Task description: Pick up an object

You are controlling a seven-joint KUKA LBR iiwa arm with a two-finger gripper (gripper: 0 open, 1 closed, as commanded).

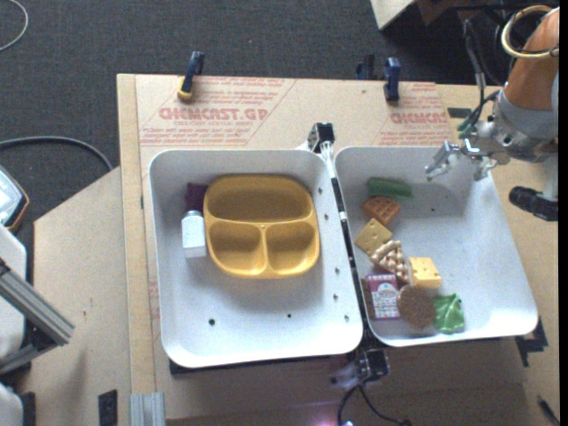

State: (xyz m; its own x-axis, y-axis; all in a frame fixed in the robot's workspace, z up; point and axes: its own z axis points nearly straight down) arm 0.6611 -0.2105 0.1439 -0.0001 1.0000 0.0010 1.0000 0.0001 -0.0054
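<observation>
The right bin (497,264) holds several toy foods. A green pod (390,186) lies by an orange waffle (382,209), with a yellow cracker (373,236) and a beige knobbly piece (390,256) below them. Nearer the front are a cheese block (424,272), a red carton (382,295), a brown cookie (415,307) and a green leaf (449,312). My gripper (459,167) hangs over the bin's far right corner. It is open, nothing sits between its fingers, and it stands to the right of the green pod.
The left bin (169,309) holds a yellow divided plate (262,224), a small white bottle (193,233) and a dark purple item (195,192) at the plate's left. A black divider strip (339,216) runs between the bins. Two clamps (190,74) (391,78) grip the board's far edge.
</observation>
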